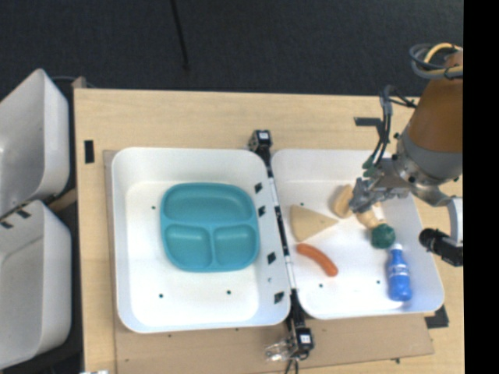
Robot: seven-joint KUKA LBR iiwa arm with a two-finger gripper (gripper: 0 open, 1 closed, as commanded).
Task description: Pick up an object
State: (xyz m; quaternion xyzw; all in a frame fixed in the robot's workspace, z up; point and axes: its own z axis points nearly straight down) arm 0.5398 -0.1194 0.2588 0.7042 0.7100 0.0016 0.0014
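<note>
The grey arm (427, 158) enters from the right, its orange band (438, 115) just above the wrist. It slants down and leftward to the tool (361, 203), which hangs low at the end of the wrist, dark and pointing down-left.

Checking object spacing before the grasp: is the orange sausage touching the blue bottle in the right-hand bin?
Apart. The camera view shows bare white bin floor between the orange sausage and the blue bottle; neither one reaches the other.

White bins (140, 302) smooth plastic; teal tray (209, 226) matt plastic; bench (93, 123) pale wood, matt.
</note>
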